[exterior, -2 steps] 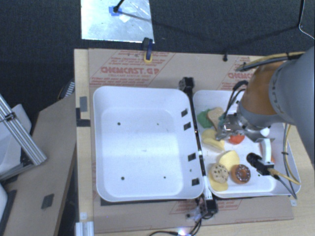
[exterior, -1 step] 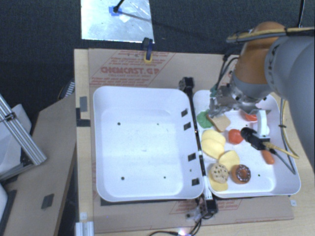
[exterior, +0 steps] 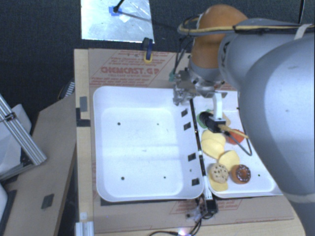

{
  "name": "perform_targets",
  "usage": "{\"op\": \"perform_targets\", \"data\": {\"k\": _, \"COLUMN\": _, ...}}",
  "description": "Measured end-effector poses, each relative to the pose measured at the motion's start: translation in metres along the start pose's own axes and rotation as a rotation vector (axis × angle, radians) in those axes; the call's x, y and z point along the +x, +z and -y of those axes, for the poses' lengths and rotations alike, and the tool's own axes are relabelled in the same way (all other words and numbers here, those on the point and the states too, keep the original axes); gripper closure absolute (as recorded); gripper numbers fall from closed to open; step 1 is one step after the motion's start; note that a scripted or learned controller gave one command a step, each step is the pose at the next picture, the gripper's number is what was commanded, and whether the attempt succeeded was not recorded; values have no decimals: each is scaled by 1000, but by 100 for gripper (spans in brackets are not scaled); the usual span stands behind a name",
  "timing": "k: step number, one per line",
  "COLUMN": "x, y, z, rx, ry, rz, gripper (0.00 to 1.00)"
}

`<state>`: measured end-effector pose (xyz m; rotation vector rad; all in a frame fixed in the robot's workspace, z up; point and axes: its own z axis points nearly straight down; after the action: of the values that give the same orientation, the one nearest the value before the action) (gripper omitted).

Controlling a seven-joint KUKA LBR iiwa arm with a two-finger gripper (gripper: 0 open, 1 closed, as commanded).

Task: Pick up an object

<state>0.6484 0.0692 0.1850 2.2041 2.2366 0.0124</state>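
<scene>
Single arm (exterior: 275, 82) reaches in from view right; its large grey link lies close to the camera and covers the right side of the frame. The orange band (exterior: 216, 33) sits at upper centre-right, above the wrist (exterior: 204, 75). The wrist points down, tilted slightly toward view left. The gripper (exterior: 183, 96) hangs beneath it, near mid-frame, low over the bench.

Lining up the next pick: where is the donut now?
In the camera view the donut lies in the right-hand bin, near its lower rim, just right of the cookie and below a yellow piece.
</scene>
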Motion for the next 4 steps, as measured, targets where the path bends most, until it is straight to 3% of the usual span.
{"op": "perform_targets", "data": {"k": 1, "x": 56, "y": -112, "z": -20, "rx": -8, "ry": 4, "rz": 0, "gripper": 100}}
{"op": "perform_targets", "data": {"k": 2, "x": 147, "y": -149, "z": -23, "rx": -1, "ry": 2, "rz": -1, "gripper": 100}}
{"op": "perform_targets", "data": {"k": 3, "x": 163, "y": -269, "z": 20, "rx": -6, "ry": 6, "rz": -2, "gripper": 100}}
{"op": "perform_targets", "data": {"k": 4, "x": 166, "y": -307, "z": -26, "rx": -2, "ry": 9, "rz": 3, "gripper": 100}}
